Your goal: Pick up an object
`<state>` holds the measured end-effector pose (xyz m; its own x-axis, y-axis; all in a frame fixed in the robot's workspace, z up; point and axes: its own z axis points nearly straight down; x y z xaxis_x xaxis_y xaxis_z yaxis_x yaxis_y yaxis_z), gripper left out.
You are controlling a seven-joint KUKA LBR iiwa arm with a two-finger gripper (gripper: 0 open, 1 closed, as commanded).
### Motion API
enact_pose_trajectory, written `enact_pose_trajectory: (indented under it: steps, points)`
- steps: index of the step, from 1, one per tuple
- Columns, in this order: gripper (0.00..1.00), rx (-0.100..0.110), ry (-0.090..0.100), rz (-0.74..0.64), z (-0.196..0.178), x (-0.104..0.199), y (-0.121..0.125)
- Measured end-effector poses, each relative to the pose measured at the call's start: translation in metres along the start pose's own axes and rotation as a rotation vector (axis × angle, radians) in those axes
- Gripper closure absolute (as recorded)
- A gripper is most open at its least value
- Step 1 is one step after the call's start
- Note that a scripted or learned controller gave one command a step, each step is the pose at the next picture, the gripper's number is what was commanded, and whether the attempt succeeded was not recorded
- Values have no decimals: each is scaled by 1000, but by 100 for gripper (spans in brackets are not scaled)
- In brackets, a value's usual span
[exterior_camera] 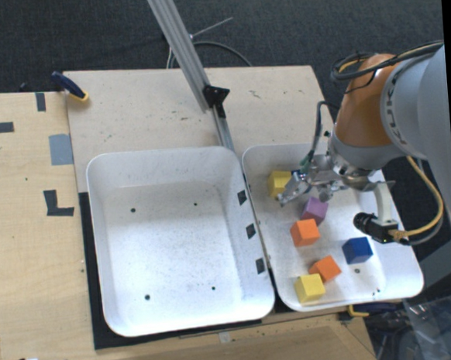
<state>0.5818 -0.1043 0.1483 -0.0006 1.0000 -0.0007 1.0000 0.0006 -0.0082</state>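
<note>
Yellow cube (310, 287) nearest, orange cubes (306, 231) beside; tool (310, 187) over purple cube (316, 208) (grip unclear)

Two bins sit side by side on the worktop (150, 111). Six blocks (306, 231) lie clustered in the right bin (400, 278); left bin (104, 224) adjoins it.

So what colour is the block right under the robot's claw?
Purple. The block sits just below the gripper in the camera view.
</note>
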Motion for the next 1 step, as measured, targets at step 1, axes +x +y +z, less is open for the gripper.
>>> enact_pose_trajectory:
  steps: [1]
  points:
    - [0, -26, -5, -2, 34, -9, -39]
